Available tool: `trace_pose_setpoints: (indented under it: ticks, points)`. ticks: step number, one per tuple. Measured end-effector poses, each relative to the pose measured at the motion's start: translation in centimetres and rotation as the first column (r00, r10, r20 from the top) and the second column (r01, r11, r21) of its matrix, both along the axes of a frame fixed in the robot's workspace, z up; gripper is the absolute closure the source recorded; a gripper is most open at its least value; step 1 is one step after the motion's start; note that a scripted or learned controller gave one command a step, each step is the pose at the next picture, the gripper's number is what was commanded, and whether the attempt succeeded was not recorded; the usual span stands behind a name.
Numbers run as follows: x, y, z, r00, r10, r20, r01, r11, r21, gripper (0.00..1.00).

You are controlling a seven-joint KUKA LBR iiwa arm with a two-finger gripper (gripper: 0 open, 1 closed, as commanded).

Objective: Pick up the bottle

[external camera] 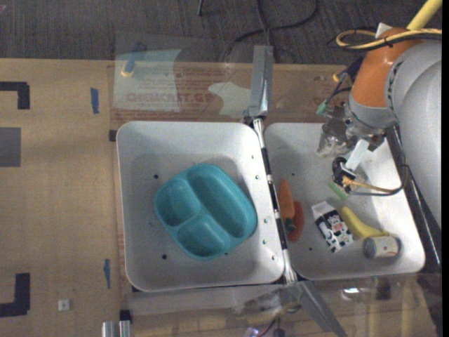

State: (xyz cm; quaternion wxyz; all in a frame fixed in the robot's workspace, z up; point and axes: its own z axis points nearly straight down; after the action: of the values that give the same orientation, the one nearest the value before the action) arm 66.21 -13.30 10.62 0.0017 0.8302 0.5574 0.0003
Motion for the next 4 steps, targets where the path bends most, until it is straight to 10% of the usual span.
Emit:
trace_pose_setpoints:
  ticks: [2,3,4]
  points:
    - [-0.1,11.3,15.6,0.854,-0.521,-0.002,0.521,0.854,0.002,1.00]
    - [-0.1,11.6,16.6,0.857,-0.516,-0.002,0.516,0.857,0.001,1.00]
    - [-1.7,12.5,26.8,0.906,-0.424,-0.002,0.424,0.906,0.002,1.00]
